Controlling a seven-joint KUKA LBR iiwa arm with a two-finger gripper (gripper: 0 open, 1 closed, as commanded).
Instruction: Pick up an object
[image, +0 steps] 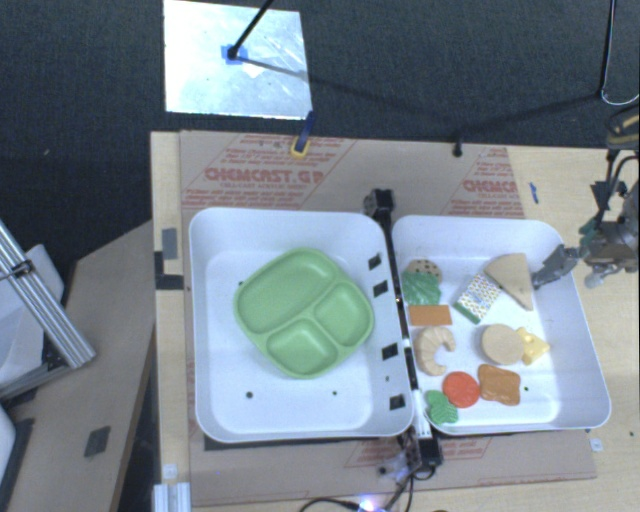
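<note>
Pincer hangs at the right bin's far right rim, tip pointing left toward the cheese wedge; whether it is apart or together I cannot tell at this size, and nothing shows in it. By my reading the reach is only starting: no item is chosen or touched yet, and the next move calls for swinging left over the bin, settling above one piece with room around it, then dropping.

Nearest in that bin sit a green leaf, a red tomato slice and a piece of toast. Further back come a croissant, a round bun and a small yellow piece, then an orange cracker and a patterned packet. Farthest lie a cookie and the wedge, closest to the arm.

On the left, the other bin holds a green divided plate, nothing on it
</note>
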